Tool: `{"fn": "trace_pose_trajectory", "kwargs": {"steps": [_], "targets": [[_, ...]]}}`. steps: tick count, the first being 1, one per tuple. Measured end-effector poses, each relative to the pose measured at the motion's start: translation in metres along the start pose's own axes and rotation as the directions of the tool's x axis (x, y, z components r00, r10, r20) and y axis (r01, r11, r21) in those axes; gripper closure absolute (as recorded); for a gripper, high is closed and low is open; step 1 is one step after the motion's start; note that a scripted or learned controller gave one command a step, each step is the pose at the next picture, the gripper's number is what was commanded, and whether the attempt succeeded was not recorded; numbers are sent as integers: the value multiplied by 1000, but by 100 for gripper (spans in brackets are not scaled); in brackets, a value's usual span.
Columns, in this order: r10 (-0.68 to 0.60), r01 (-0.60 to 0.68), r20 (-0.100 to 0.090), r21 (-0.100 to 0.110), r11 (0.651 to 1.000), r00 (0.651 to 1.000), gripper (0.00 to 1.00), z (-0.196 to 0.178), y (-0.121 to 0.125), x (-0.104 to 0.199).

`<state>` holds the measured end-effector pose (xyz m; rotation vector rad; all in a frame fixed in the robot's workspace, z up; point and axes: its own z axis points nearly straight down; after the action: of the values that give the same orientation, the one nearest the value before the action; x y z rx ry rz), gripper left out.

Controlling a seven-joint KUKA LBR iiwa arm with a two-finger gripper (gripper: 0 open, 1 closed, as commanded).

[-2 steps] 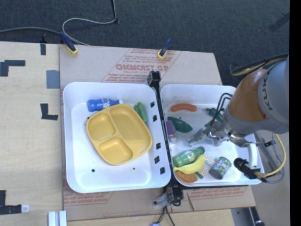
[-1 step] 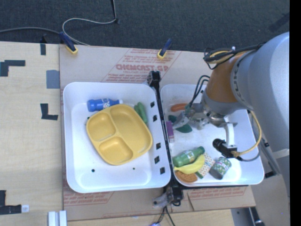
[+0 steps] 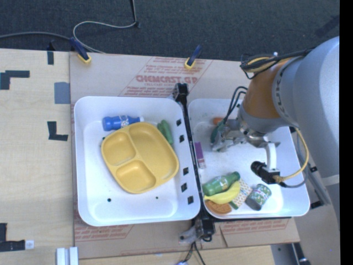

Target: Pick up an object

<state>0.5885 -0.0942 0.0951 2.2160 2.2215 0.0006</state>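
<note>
Grey arm w/ orange band reaching over right bin [image 3: 298, 203]; gripper [image 3: 220, 139] low near bin's upper left, grip state can't tell. Green bottle [image 3: 220, 183], banana [image 3: 227, 194], small can [image 3: 257, 196] clustered at front edge, apart from gripper.

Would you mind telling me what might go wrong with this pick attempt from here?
1. The tool sits over bare floor in the right bin, apart from the heap at its near edge, so it may close on nothing.
2. The green bottle, banana and small can touch, so grasping one could shift the others.
</note>
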Motion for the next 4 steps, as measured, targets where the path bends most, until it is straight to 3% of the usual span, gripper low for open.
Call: {"fn": "trace_pose_trajectory", "kwargs": {"steps": [1,2,3,4], "targets": [[0,0,0,0,1000,1000,0,0,0,0],[-1,1,-2,2,1000,1000,100,-9,0,1],[1,-1,-1,1,1000,1000,100,-136,-17,16],[1,-1,-1,3,1000,1000,0,-135,-17,16]]}}
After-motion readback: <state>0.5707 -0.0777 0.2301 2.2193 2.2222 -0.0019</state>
